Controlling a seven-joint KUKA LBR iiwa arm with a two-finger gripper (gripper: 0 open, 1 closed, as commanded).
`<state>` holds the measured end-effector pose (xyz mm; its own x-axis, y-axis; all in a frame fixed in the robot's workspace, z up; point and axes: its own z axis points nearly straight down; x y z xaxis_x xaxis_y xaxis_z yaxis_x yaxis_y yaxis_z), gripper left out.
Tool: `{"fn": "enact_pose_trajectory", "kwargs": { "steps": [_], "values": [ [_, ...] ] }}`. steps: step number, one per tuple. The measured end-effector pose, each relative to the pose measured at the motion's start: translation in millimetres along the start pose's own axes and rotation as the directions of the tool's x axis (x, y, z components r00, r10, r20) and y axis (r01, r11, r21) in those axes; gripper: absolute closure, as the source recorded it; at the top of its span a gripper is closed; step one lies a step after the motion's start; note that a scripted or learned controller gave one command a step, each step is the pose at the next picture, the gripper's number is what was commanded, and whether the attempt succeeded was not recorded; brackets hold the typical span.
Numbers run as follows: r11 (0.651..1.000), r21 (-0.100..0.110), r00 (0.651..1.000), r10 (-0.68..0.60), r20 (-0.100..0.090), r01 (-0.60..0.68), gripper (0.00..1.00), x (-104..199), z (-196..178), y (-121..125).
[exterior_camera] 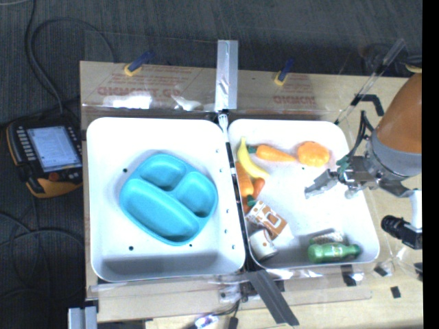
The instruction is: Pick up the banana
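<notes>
Nearest the camera, along the front wall of the right bin (357,214), a green bottle (333,251) lies on its side at about five o'clock in that bin. Just left of it, at the seven o'clock corner, a small white cup-like container (263,245) rests beside an orange-and-white packet (265,219).

In the left bin (103,204), a blue divided tray (169,196) sits near the middle, tilted across the floor of the bin, with three compartments showing.

Farther back, the gripper (317,185) hangs over the right bin at about three o'clock — its fingers are spread a little way apart and point toward the bin's centre, with nothing between them. The grey arm and its orange band (411,112) come in from the right edge.

The banana (247,164) lies against the right bin's left wall, at about ten o'clock, well apart from the gripper; its stem points to the far wall and its body curves toward the centre. An orange vegetable piece (245,184) lies tucked just under it.

Beyond, near twelve o'clock, a carrot (274,153) lies crosswise, touching a round orange fruit (313,153) at its right end.

At the far side of the tabletop (336,91) — a metal post (227,74) stands between the bins.
</notes>
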<state>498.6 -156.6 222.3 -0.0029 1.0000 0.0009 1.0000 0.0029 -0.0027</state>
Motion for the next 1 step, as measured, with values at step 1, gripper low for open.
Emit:
{"fn": "enact_pose_trajectory", "kwargs": {
  "steps": [1],
  "values": [
    [0.964,0.004,0.964,0.268,0.002,-0.268,0.0,177.2,40.4,9.2]
  ]
}}
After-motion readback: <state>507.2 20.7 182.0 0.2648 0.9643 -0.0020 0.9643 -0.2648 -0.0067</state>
